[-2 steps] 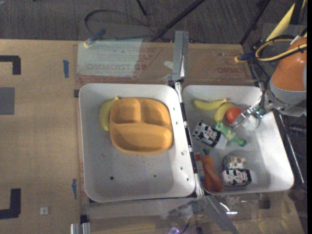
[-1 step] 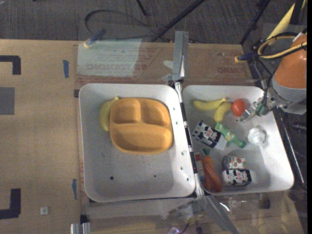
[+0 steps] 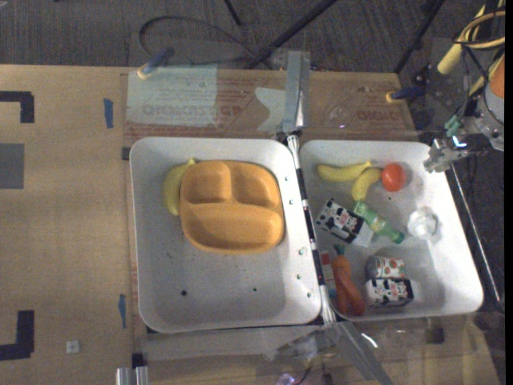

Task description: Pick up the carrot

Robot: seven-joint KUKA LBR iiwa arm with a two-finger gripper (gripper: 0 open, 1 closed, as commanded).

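Carrot (image 3: 346, 285) at bin's 7 o'clock – gripper (image 3: 446, 151) at 2 o'clock, state can't tell; approach lengthwise, avoid milk carton (image 3: 390, 290)

A flat light-brown wooden bench (image 3: 72, 239) carried two shallow white plastic bins side by side, their inner walls touching. The left bin (image 3: 216, 295) sat near the bench's centre; the right bin (image 3: 461, 275) lay at its 3 o'clock. At 12 o'clock from the bins, a clear plastic sheet with reddish printing (image 3: 200, 103) lay flat on the bench. Black tape marks (image 3: 20, 107) and a grey square patch (image 3: 11, 165) sat toward 9 o'clock, and short blue tape strips (image 3: 107, 112) lay just outside the left bin.
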